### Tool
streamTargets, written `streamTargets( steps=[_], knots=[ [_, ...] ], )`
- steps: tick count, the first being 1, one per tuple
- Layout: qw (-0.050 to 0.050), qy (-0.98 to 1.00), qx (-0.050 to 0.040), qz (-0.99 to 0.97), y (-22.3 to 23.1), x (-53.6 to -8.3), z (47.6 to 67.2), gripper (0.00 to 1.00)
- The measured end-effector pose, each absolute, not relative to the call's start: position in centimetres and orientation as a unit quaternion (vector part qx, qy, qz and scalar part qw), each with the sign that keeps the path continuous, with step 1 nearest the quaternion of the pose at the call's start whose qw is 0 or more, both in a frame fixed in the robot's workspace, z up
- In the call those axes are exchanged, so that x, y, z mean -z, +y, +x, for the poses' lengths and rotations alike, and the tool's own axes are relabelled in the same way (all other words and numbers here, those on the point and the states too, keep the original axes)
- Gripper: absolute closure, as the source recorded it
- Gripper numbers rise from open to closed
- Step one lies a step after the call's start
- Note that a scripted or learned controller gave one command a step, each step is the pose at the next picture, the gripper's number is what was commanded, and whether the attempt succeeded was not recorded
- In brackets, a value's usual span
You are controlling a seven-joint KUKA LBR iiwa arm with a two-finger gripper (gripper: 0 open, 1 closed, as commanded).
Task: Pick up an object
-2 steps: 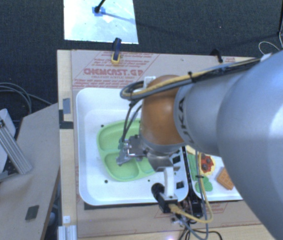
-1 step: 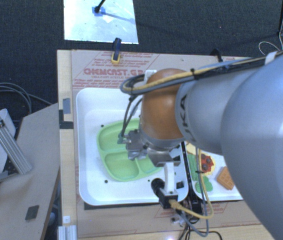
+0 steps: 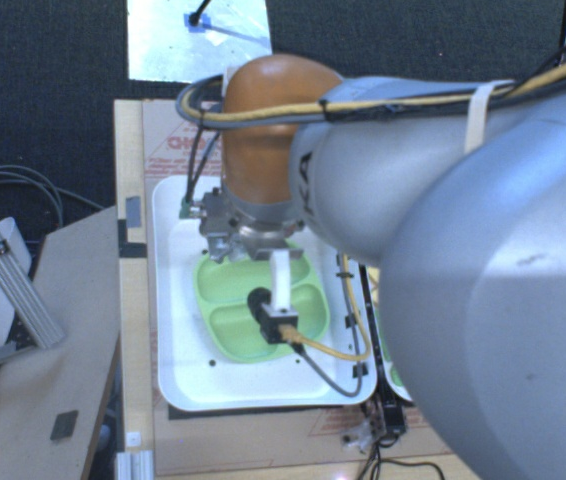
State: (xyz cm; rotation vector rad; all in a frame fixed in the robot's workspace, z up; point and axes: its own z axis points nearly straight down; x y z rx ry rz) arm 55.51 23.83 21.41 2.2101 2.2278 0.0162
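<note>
A light green plate (image 3: 225, 320) with divided compartments lies in the left white bin (image 3: 170, 298), filling most of its middle. My gripper (image 3: 253, 250) hangs straight down below the orange band, over the plate's far half and low near its surface. The wrist body hides whatever is directly beneath it. The large grey arm covers the right side of the view, hiding most of the right bin (image 3: 397, 376), of which a sliver of rim shows.
Cardboard (image 3: 163, 138) lies under the bins. A wooden bench top (image 3: 73, 298) and a slanted metal rail (image 3: 8, 268) stand to the left. A white sheet (image 3: 198, 23) lies on the dark floor beyond the bins.
</note>
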Motion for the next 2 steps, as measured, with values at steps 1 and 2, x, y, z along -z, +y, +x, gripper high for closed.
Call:
streamTargets(
  steps=[1,2],
  knots=[
    [0.003,0.707,-0.0055,0.707,20.97,-31.75,59.24,1.00],
    [0.001,0.708,-0.0008,0.706,21.09,-31.09,58.98,0.00]
  ],
)
